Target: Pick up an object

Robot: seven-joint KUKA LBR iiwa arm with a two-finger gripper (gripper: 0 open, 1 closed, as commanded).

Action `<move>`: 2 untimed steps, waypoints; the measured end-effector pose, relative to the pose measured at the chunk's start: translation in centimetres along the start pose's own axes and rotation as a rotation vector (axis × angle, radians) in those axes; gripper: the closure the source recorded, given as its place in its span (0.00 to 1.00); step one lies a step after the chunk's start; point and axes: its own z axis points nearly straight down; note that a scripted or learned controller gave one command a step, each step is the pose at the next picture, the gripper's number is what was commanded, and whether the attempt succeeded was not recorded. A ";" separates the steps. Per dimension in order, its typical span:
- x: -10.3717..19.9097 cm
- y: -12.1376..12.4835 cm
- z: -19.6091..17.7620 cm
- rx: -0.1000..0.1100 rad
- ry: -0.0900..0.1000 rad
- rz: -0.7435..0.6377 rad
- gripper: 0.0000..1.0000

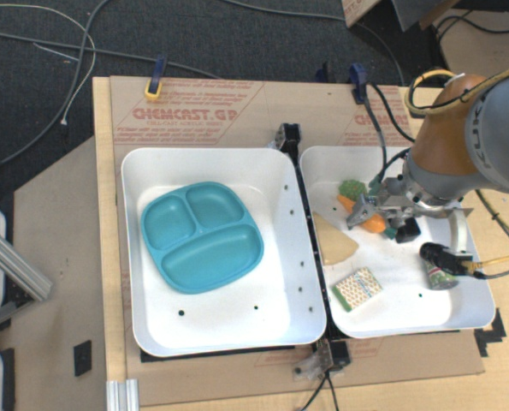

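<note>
In the right bin, my tool hangs right over the toy carrot!

The carrot lies near the bin's back left, green tuft pointing away from me and orange body poking out beneath the tool. From this angle I cannot tell whether the tool is spread or pressed together, nor whether it has the carrot. I'd judge the carrot light, probably hard plastic, smooth and tapered, so it could squirt out of a pinch near the tip. The thick orange middle, taken across its width, looks the safest hold; the leafy end looks too lumpy. A flat beige slice sits just beside it and a patterned pad nearer the front, both easy to nudge. Over in the left bin, the teal divided plate is well apart.
</note>
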 end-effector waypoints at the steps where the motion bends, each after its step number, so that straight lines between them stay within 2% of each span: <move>1: 0.0 0.1 -1.2 -0.002 0.000 0.001 1.00; 2: 0.6 -0.6 -5.9 -0.005 -0.002 0.000 1.00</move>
